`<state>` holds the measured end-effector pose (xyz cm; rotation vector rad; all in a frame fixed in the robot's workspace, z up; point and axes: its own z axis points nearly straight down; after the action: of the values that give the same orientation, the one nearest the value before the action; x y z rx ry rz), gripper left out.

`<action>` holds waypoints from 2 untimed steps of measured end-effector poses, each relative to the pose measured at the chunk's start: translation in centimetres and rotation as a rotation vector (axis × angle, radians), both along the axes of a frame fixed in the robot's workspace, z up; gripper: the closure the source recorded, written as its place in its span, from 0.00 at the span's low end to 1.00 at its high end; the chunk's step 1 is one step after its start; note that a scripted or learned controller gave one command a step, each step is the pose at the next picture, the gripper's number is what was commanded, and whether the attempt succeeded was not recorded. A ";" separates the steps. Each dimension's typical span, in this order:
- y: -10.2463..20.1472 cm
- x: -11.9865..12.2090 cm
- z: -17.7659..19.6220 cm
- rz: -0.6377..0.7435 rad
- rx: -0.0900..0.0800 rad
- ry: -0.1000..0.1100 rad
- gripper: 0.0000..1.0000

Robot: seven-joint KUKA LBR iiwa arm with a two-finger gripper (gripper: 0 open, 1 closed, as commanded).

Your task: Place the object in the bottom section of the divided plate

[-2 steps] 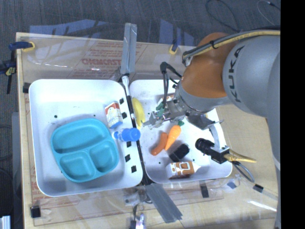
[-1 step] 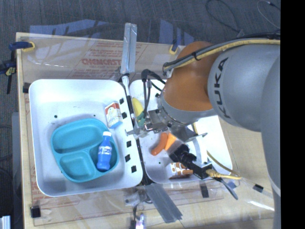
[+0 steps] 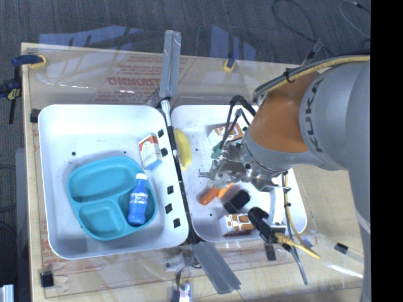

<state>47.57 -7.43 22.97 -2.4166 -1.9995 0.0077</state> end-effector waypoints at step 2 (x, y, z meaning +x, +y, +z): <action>16.6 0.0 -2.2 0.710 0.002 -0.005 1.00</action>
<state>47.61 9.22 20.77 -1.5724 -2.7185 0.0016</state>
